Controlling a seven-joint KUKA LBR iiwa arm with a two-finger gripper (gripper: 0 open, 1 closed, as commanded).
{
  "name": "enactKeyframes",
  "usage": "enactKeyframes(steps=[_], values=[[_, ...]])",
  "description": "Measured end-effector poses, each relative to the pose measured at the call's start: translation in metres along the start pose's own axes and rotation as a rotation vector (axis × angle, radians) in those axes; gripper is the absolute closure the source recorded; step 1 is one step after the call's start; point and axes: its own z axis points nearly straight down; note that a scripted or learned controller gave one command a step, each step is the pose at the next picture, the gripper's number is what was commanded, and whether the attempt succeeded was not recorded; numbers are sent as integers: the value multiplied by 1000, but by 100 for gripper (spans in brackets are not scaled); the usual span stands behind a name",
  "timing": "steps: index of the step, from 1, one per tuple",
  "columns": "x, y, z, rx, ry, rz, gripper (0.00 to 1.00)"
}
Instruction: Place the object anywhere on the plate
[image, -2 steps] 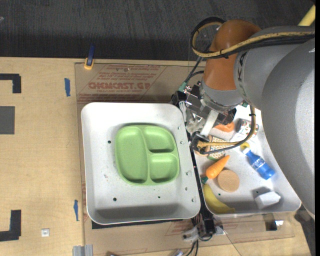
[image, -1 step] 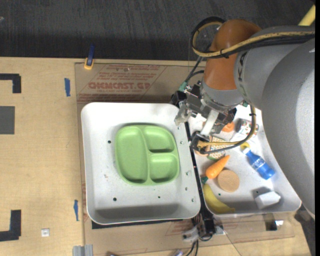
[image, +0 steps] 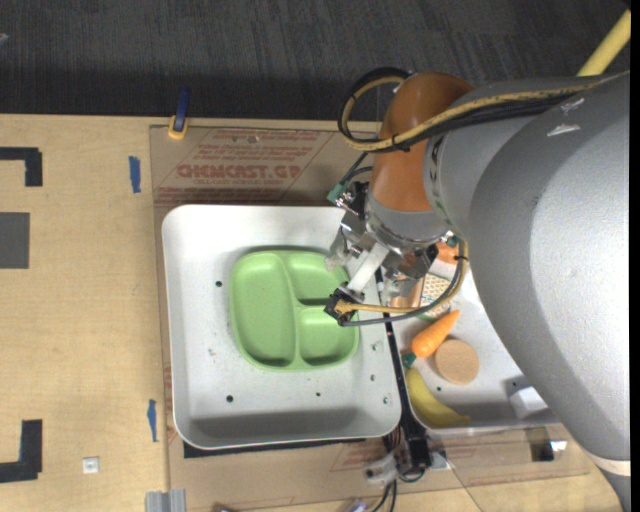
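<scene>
Red print stood on the cardboard (image: 240, 165) at 12 o'clock from the left bin (image: 190, 300). It ran as two small lines above one line of large capitals, all too blurred to be read with certainty.

The green divided plate (image: 265, 310) has its large left compartment open from above, and bare floor of the left bin (image: 195, 340) rings it. The right bin (image: 485, 402) is crowded: a carrot (image: 435, 335), a tan disc (image: 460, 362) and what may be a banana (image: 430, 400) lie close together, and the grey arm (image: 540, 230) roofs most of it.
</scene>
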Motion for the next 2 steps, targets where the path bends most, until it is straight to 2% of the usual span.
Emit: enactKeyframes(steps=[2], values=[[0,0,-1,-1,1,0,0]])
